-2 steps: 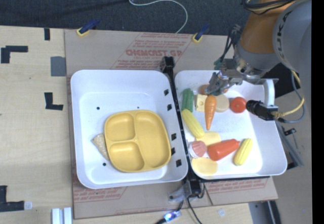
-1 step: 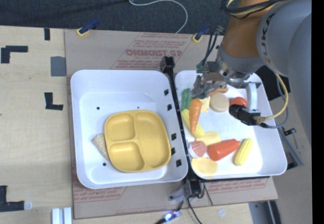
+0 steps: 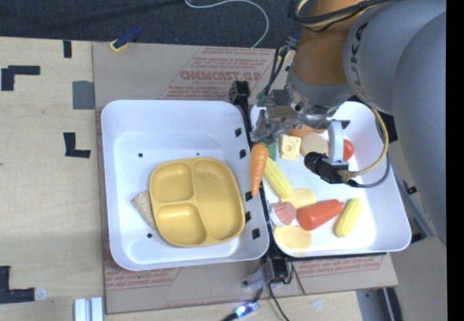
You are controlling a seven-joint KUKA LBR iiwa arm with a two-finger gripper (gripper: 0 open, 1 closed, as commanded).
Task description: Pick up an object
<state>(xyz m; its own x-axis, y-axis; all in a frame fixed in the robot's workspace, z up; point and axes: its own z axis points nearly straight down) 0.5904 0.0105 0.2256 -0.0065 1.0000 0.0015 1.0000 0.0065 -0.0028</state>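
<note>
A big grey robot arm with an orange band (image 3: 330,30) comes in from the right and hangs over the right white plastic bin (image 3: 391,236). Its two-finger gripper (image 3: 274,120) is down at the far left corner of that bin, close to the wall where the two bins meet. The gripper is too dark and too hidden under the wrist to tell how it is set or if it has anything.

Just below the gripper is a toy orange carrot (image 3: 257,165). It lies along the edge between the two bins. Beside it, inside the right bin, is a toy yellow corn cob (image 3: 278,180). A small yellow cheese block with holes (image 3: 291,148) sits near the gripper. Lower down are a pink round toy (image 3: 283,214), a red-orange toy pepper (image 3: 317,214), a second small corn cob (image 3: 349,216) and a flat pale yellow piece (image 3: 293,238). A bit of a red toy (image 3: 347,149) peeks out by the arm's black cable.

The left white plastic bin (image 3: 130,124) holds a yellow plastic plate with three sections (image 3: 196,201). A tan slice (image 3: 143,203) pokes out from under the plate's left side.

Both bins rest on a brown cardboard sheet (image 3: 196,69). It has red printed words that look upside down and are too faint to read. A thin white cord (image 3: 232,4) curls on the dark floor behind.
</note>
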